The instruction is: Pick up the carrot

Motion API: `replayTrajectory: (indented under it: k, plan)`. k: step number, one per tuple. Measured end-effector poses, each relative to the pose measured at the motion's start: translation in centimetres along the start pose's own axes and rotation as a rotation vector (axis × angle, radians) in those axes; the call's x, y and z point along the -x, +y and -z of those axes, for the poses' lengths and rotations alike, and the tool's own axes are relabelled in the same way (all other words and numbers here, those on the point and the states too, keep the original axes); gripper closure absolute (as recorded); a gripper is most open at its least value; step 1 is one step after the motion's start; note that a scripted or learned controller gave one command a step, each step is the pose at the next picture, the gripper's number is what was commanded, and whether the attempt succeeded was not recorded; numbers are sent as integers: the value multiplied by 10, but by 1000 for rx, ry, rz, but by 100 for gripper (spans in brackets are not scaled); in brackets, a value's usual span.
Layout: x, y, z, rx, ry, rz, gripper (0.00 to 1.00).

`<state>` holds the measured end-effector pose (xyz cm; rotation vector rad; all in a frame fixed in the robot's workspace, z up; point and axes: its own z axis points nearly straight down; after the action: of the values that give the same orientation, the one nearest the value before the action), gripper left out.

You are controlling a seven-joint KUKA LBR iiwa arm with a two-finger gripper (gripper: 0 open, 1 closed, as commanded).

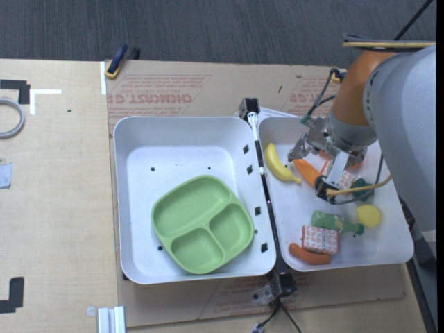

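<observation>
You see the arm (388, 96) reaching in from the right, over the right bin (395, 252). Its gripper (320, 164) hangs low in that bin's upper half, right above the carrot (306, 170). The carrot lies slanted on the bin floor, just right of the banana (279, 165); its orange body runs under the gripper parts. You cannot tell from here whether the gripper is open, closed, or gripping the carrot, because the wrist and cables cover it.

Lower in the same bin you find a yellow lemon (368, 216) by the right wall, a green packet (331, 222) left of it, a small red-and-white box (320, 239) with print too small to read, and a reddish sausage (309, 255) touching the box's lower edge.

The left bin (132, 200) holds a green divided plate (202, 223) with three compartments, tilted toward the lower right.

Both bins sit on a cardboard sheet (180, 92). Red printing on it appears mirrored or upside down and cannot be read with any confidence. A blue and yellow clamp (116, 61) grips the sheet's upper left corner.
</observation>
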<state>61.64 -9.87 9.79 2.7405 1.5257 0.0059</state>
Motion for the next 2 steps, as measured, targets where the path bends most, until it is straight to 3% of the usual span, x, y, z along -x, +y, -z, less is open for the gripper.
replayTrajectory:
  k: [1, 2]
  plan:
    - [1, 1, 10, 3, -3, 3, 100]
    - [-20, -12, 170, -7, -3, -229, 100]
